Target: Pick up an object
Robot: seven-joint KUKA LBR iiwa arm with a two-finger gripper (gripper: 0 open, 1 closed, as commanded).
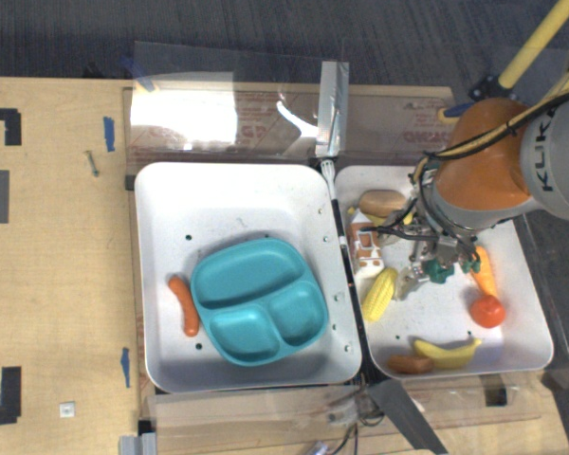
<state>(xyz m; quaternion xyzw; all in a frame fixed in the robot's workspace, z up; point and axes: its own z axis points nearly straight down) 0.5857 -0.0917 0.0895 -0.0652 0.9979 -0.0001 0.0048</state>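
My gripper (427, 275) hangs over the middle of the right bin (531, 349), under the grey and orange arm that reaches in from the right. Just left of it lies a yellow corn cob (377, 294). To its right are an orange carrot (485, 271) and a red tomato (488, 311). A banana (446, 351) and a brown sausage (406, 363) lie along the bin's front edge. At the back left of the bin sits a brown bun (382, 202), with a small red-and-white item (365, 245) in front of it. I see nothing clearly held.
The left bin (171, 197) holds a teal divided plate (258, 299) and an orange hot dog (184, 305) beside its left side. A clear plastic sheet and a metal upright (332, 107) stand behind the bins. The wooden bench extends to the left.
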